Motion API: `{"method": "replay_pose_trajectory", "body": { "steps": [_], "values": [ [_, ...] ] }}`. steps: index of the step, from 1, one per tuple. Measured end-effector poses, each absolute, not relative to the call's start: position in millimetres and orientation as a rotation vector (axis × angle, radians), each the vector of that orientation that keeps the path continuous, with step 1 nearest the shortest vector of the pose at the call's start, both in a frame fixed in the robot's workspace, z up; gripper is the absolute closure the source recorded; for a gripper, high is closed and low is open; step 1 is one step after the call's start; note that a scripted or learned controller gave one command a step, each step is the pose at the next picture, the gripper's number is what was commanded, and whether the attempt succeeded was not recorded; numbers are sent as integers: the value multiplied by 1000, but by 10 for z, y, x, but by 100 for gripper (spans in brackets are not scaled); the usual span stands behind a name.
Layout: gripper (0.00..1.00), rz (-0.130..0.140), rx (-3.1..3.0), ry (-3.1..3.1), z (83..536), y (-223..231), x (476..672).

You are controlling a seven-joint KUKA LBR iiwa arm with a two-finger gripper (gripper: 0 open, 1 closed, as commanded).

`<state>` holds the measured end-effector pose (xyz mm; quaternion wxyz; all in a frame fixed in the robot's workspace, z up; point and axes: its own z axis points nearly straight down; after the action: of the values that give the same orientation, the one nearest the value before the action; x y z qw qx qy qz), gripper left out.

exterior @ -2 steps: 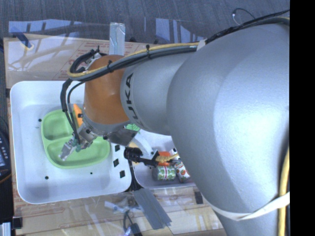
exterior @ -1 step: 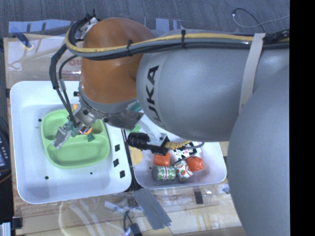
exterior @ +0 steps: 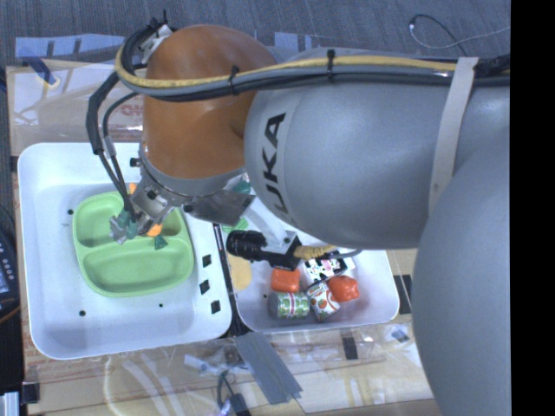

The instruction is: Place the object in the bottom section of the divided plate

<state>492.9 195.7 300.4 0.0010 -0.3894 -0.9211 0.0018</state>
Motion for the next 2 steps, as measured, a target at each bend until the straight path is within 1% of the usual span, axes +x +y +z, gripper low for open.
{"method": "replay_pose_trajectory", "body": {
  "steps": [1, 2],
  "values": [
    [0, 6, -1222, -2892, 3004, 1960, 4927],
    [100, 10, -1209, -2896, 3099, 1974, 4927]
  ]
}}
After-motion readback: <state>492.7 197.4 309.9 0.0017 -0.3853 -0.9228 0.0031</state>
